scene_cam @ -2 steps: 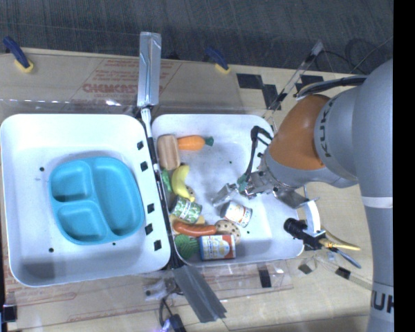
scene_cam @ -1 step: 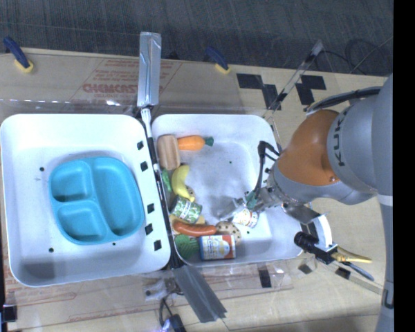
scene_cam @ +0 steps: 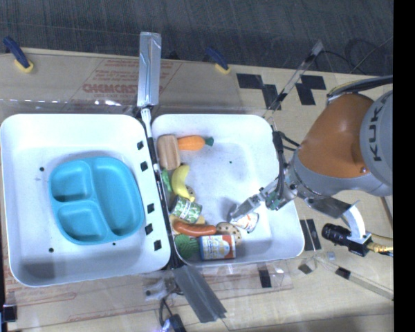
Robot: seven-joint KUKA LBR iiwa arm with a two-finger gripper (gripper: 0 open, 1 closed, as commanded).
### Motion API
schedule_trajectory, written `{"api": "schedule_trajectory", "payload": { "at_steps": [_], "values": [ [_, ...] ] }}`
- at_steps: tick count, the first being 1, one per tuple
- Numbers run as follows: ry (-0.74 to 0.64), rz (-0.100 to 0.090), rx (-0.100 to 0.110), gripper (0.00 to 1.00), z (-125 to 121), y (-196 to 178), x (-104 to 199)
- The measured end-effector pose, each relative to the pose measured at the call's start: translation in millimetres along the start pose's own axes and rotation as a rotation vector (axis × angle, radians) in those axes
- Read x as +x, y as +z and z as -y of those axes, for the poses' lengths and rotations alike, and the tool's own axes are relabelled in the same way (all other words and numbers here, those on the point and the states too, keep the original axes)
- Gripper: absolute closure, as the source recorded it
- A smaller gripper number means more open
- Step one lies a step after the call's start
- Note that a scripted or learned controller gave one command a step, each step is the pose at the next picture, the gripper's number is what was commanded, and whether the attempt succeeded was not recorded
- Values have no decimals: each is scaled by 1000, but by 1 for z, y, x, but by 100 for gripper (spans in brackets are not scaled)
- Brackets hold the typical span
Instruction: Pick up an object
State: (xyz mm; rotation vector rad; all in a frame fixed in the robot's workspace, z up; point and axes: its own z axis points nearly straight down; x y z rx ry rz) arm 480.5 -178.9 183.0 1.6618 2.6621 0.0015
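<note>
My gripper [scene_cam: 243,209] hangs low over the right bin [scene_cam: 263,159], near its front right part. The arm [scene_cam: 335,151] comes in over the bin's right rim. Just below the gripper lies a small white and red item [scene_cam: 252,221]. Along the bin's left side sit a tan block [scene_cam: 167,151], an orange carrot [scene_cam: 192,142], a yellow banana [scene_cam: 180,180], a green can [scene_cam: 186,208], a red sausage [scene_cam: 194,228], a brown cookie [scene_cam: 225,228] and a tin lying on its side [scene_cam: 217,247]. Nothing shows as held.
The left bin [scene_cam: 28,254] holds a blue divided plate [scene_cam: 95,198]. A metal bar [scene_cam: 149,68] stands behind the seam between the bins. Clamps and cables lie on the bench to the right.
</note>
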Motion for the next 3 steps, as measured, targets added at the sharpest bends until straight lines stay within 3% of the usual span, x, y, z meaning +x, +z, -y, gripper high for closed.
{"api": "schedule_trajectory", "payload": {
  "at_steps": [1,2,3],
  "values": [
    [-146,6,-3,0,-92,87,17],
    [281,1,-2,0,-110,88,-32],
    [275,0,-4,100,-112,77,-31]
  ]
}}
